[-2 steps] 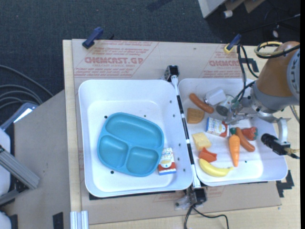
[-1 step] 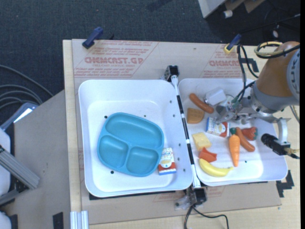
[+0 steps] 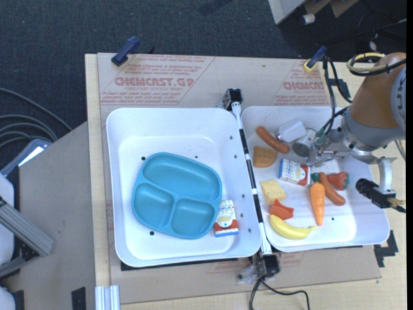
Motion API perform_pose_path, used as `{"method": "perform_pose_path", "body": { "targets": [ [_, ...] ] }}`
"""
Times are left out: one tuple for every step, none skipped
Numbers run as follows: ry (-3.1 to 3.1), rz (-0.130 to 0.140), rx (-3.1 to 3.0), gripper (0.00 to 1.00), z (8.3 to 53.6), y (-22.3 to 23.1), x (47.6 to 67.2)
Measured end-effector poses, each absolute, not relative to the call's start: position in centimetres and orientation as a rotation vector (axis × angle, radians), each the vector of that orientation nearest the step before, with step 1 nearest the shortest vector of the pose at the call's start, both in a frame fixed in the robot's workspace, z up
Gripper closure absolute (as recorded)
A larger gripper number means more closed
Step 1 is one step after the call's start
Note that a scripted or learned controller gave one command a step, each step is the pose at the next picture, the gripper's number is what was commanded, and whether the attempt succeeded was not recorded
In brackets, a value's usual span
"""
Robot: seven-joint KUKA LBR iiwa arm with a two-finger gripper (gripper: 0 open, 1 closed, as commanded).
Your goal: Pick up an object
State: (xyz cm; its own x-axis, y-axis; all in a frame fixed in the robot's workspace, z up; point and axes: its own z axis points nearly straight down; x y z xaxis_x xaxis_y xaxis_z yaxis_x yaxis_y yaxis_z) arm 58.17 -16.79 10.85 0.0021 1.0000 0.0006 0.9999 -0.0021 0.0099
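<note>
The gripper (image 3: 308, 151) hangs low over the right bin (image 3: 368, 234), beside the small carton (image 3: 293, 171) — whether its fingers are spread or pinched cannot be told. Near that carton crowd a sausage (image 3: 272, 139), cracker (image 3: 264, 156) and carrot (image 3: 317, 202). Such crowding risks a glancing grasp — nudging neighbours, lifting nothing.

- The left bin (image 3: 122, 173) holds a blue divided plate (image 3: 175, 194), with a small carton (image 3: 226, 217) touching its lower right edge.
- The right bin (image 3: 371, 228) holds toy food: a sausage (image 3: 272, 139), cracker (image 3: 264, 156), cheese wedge (image 3: 272, 190), carrot (image 3: 317, 202), banana (image 3: 288, 228) and a juice box (image 3: 292, 171).
- The gripper (image 3: 308, 150) hangs low over the right bin's upper middle, beside a white block (image 3: 292, 131).
</note>
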Motion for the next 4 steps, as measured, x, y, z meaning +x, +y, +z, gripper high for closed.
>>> {"method": "perform_pose_path", "body": {
  "targets": [
    [2.215,0.011,2.219,0.00,10.8,-16.8,58.2],
    [2.229,-0.024,2.237,0.00,8.5,-17.7,64.4],
    [2.234,-0.035,2.238,1.00,9.4,-17.8,64.2],
    [2.221,0.002,2.218,1.00,22.0,-13.5,63.7]
  ]
}}
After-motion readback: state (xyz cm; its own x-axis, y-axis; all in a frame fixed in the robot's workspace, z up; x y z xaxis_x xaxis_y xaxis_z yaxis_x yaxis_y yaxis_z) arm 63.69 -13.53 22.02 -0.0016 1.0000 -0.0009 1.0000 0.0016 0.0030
